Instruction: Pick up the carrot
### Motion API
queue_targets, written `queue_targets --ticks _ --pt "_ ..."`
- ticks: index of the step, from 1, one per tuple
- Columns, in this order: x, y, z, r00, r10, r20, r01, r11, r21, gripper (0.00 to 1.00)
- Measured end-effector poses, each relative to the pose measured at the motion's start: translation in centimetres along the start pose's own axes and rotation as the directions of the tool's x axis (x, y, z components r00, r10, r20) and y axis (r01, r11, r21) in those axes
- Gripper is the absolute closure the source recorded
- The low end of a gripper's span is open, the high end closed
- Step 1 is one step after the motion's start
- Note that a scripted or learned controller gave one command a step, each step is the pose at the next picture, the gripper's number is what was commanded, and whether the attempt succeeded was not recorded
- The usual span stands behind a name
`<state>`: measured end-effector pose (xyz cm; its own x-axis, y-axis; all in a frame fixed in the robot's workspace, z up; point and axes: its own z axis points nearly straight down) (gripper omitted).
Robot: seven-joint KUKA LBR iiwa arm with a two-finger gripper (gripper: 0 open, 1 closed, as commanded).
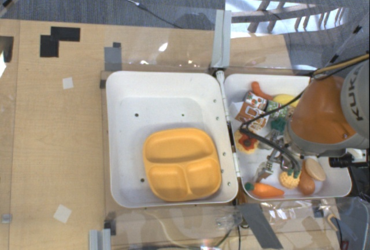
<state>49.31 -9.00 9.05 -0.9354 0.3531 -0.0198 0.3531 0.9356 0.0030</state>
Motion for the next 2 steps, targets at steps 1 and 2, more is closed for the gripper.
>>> queue_targets --ticks 1,2 --pt "-3.3 1.6 0.2 0.903 0.43 -0.008 -0.43 0.903 0.003 0.0" --pt "0.1 0.1 0.1 0.916 0.4 -0.002 -0.4 0.916 -0.001 0.0"
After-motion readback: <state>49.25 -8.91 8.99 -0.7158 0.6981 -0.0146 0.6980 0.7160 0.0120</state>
